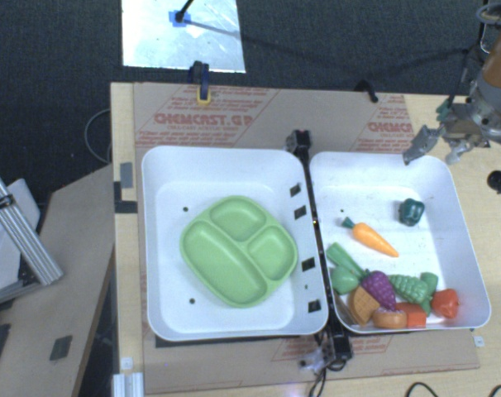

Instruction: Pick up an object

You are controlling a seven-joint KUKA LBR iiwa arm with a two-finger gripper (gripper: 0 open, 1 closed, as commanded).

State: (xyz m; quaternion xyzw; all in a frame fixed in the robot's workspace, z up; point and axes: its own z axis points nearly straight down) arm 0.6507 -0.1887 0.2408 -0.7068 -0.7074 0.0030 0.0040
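Toy veg pile (391,292) at lower right, toy carrot (373,236) above it; gripper (438,145) at upper-right bin edge, fingers spread, nothing betw. them.

You're looking at a robotics lab setup, not a kitchen: white bins (234,160) clamped onto a cardboard-covered bench (259,110), toy plastic veggies (391,292), dark carpet (52,48), aluminium framing (19,230) well left of the fingers, and cables (424,387) trailing around.
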